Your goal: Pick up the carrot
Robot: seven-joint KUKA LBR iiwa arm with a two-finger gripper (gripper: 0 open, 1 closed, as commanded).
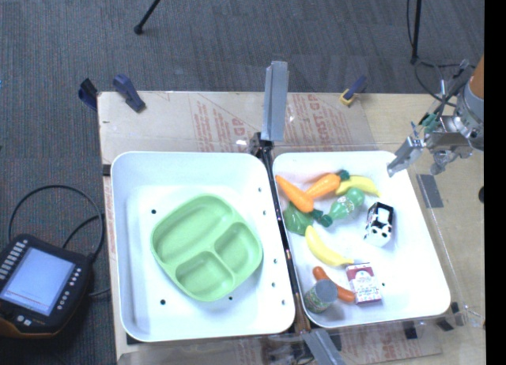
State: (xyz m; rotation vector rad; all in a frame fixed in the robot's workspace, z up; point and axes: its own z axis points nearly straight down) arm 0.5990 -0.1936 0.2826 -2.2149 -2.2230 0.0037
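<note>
The gripper hung at the right edge of the bench, just outside the upper right corner of the right bin, its pale metal fingers splayed apart with nothing between them — one slanted down-left over the bin's rim, the other pointed down beside it. The carrot, a smooth orange plastic cone, lay well to the gripper's left and somewhat lower, near the bin's left wall, tapering toward the upper left. A second carrot-like piece, orange with a dark green tip, crossed just above it, nearer the gripper. Beyond that tip, closer still to the gripper, sat a small curved yellow banana and a glossy green bottle-shaped toy. A dark green pepper-like lump touched the carrot's lower side. Below the gripper and to its left stood a black-and-white cow figure, and farther down a long yellow banana, a red and white carton, a short orange sausage shape and a grey-green can clustered near the bin's front. Far to the gripper's left, the left bin held a matte light green plate with three rounded compartments, set at a tilt.
</note>
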